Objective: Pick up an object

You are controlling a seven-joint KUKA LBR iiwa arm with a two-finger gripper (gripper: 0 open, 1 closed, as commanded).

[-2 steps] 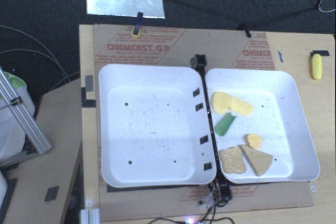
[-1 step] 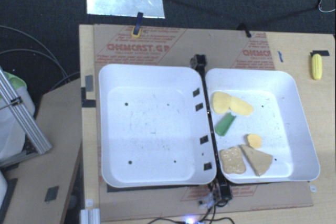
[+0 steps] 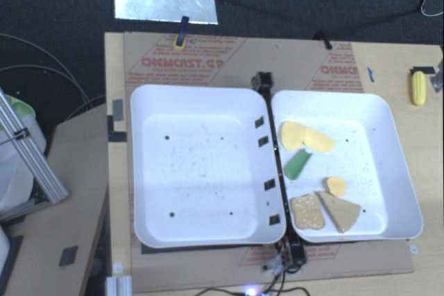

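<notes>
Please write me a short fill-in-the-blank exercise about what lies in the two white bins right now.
1. All the loose items lie in the ____ bin as the camera sees it.
2. The green piece lies just below two ____ pieces.
3. The round cracker touches the tan ____ beside it.
4. The small yellow piece lies just ____ the tan wedge.

Missing words: right; yellow; wedge; above
</notes>
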